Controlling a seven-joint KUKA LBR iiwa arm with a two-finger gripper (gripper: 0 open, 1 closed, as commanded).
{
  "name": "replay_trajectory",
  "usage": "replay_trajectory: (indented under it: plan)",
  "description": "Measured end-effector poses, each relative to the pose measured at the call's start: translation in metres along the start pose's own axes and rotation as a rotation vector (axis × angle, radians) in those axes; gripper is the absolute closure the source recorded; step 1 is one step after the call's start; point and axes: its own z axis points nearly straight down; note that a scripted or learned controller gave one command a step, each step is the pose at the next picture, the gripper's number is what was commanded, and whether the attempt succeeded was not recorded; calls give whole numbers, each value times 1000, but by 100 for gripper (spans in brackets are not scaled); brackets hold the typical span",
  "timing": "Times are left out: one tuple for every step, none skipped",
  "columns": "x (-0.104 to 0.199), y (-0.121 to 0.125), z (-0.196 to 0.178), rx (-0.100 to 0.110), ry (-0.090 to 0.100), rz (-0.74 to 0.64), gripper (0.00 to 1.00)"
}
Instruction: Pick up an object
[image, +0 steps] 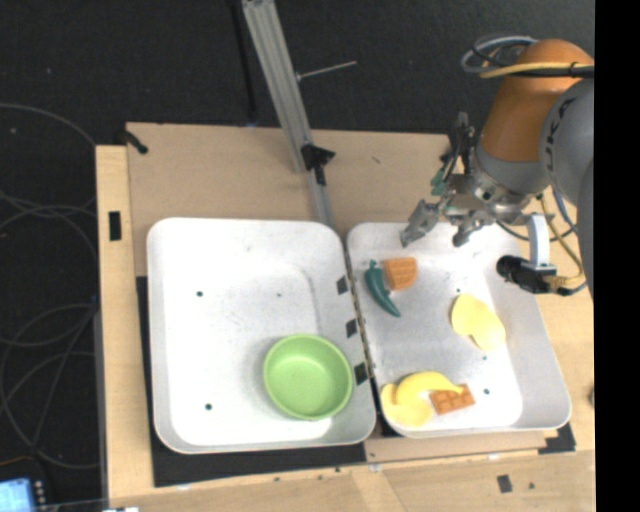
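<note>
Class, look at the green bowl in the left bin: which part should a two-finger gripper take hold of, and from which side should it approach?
Grip the rim of the green bowl, one finger inside and one outside, coming straight down from above. The bowl sits upright with its mouth open, and looks too wide to span whole. The rim side toward the middle of the left bin is probably safest, since the bowl's other side lies close to the bin's wall.

This looks like a robotics lab rather than a home or shop. A plain brown bench stands on a black floor, with loose cables trailing across the floor at nine o'clock. Two shallow white bins sit side by side at the centre, holding toy-like plastic items. A metal mounting pole rises at twelve o'clock, and an industrial grey and orange robot arm reaches in at two o'clock.
</note>
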Motion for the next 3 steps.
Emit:
replay_trajectory:
  plan:
    - [0, 0, 0, 0, -1, 0, 0]
    - [-4, 0, 63, 6, -3, 4, 0]
    - [-6, -1, 116, 5, -3, 5, 0]
